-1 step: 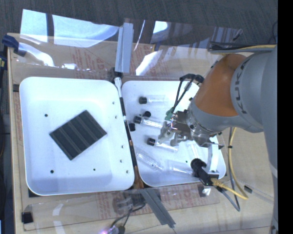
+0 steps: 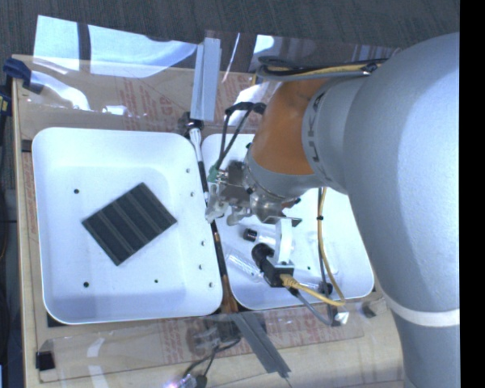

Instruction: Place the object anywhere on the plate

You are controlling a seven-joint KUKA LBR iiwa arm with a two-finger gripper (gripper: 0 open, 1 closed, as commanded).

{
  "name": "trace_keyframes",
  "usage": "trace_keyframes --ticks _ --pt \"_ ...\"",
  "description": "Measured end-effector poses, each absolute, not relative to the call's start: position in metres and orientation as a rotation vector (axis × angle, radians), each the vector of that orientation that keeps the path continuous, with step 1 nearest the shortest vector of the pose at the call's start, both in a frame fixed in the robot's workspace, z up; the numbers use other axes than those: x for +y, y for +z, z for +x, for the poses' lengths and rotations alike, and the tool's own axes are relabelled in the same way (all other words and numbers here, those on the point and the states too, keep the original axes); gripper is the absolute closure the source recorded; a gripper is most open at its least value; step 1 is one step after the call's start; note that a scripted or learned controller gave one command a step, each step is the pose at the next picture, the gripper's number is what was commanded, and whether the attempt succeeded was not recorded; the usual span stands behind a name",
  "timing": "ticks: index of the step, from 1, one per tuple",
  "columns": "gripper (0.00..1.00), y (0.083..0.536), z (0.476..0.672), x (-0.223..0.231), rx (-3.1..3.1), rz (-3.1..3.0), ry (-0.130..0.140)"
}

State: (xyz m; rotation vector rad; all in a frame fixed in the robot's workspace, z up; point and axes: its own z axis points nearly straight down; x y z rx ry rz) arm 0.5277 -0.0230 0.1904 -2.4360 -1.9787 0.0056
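Lying in the left bin (image 2: 56,217) is a dark ribbed plate (image 2: 129,222); the jaws' state perhaps hidden, cannot tell.

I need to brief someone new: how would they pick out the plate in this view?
Start with the two white bins side by side and take the left bin, the one away from the arm. Lying flat near its middle is the plate: a dark grey rectangle, turned at a slant, with ribbed stripes along its length. It is the only dark item on that white floor.
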Motion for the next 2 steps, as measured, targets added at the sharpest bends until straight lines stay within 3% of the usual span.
trace_keyframes --ticks 1,2 --pt "1.00 0.190 0.487 0.062 -1.832 -2.545 0.009" --pt "1.00 0.097 0.563 0.109 -1.709 -2.632 0.007"
